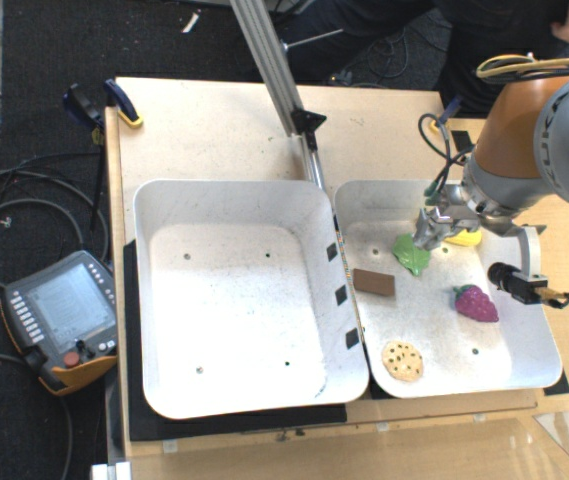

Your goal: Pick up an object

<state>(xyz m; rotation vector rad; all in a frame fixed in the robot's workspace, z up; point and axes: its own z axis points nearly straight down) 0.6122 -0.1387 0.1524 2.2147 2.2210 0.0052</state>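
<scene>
Nearest the camera, a cookie (402, 360) lies at the right bin's (524, 363) six o'clock edge. Gripper (428, 232) fingers press down onto a green object (412, 255), their spacing impossible to tell. Brown block (373, 283) at eight o'clock, purple grapes (476, 303) at four o'clock, yellow object (464, 236) at three.

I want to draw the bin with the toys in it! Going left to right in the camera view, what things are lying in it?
brown block → cookie → green toy, with the gripper right at it → purple grapes
</scene>
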